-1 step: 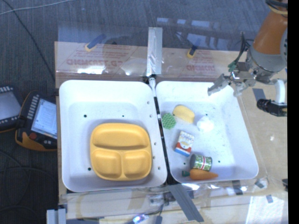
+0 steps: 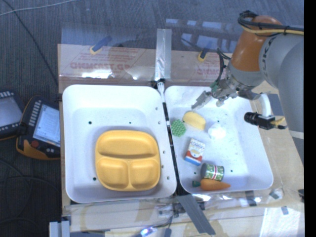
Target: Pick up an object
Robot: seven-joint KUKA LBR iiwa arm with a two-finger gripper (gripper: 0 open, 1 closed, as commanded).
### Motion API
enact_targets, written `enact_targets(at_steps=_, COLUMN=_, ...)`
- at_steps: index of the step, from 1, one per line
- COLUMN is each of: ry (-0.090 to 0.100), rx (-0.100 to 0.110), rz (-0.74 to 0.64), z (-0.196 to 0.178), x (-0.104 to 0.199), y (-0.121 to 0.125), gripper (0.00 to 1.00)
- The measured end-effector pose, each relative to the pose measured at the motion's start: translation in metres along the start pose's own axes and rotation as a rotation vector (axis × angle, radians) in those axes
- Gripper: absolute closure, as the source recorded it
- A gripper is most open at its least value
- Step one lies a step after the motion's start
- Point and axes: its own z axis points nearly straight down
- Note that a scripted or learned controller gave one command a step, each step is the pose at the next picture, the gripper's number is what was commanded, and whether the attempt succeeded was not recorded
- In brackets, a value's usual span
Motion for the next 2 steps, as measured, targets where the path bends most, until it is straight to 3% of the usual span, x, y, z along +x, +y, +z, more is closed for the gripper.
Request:
enact_targets(at_steps=1, ry=-0.004, rx=-0.004, rz=-0.024, z=0.0522, x=0.0235, y=-0.0147, gripper=0.0)
enact_targets(at_steps=2, ry=0.003, rx=0.0, rz=-0.025, z=0.0467, x=0.026, y=-0.015, gripper=1.0)
